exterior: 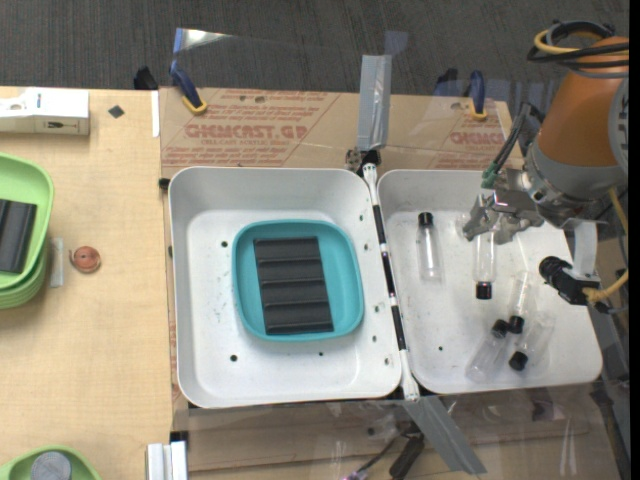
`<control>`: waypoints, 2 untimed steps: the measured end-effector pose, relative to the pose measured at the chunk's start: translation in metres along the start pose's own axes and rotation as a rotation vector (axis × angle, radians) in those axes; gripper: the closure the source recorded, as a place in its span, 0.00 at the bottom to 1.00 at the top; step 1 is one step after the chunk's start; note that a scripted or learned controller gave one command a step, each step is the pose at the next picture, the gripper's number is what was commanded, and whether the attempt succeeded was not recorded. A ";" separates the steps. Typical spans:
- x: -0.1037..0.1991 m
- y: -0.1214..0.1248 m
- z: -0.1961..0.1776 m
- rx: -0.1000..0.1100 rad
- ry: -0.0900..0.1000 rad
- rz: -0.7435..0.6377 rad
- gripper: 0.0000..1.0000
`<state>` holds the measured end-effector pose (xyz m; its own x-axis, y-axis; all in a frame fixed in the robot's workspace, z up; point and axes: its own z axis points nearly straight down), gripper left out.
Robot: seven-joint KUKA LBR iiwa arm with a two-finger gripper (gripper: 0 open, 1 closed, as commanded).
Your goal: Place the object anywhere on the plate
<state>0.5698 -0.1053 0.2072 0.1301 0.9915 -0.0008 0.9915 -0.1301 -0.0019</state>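
Observation:
A teal plate [348, 278] with a black ridged insert [292, 285] lies in the middle of the left bin [200, 298]. Several clear vials with black caps lie in the right bin [450, 358]: one [428, 248] near its left wall, one [485, 268] in the middle, and others [508, 340] toward the front right. My gripper [488, 222] hangs over the right bin, right at the upper end of the middle vial. I cannot tell whether it touches that vial.
A green dish [25, 233] holding a dark block sits at the bench's left edge, with a small orange disc [86, 259] beside it. A white box [45, 111] lies at the back left. Cardboard [260, 128] and clamps stand behind the bins.

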 end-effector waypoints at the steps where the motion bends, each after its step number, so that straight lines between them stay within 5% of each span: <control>1: 0.000 0.000 0.000 0.000 0.000 0.000 0.00; 2: -0.059 -0.004 -0.062 0.000 -0.001 -0.002 0.00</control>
<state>0.5580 -0.1633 0.2692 0.1276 0.9918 -0.0022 0.9918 -0.1276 -0.0016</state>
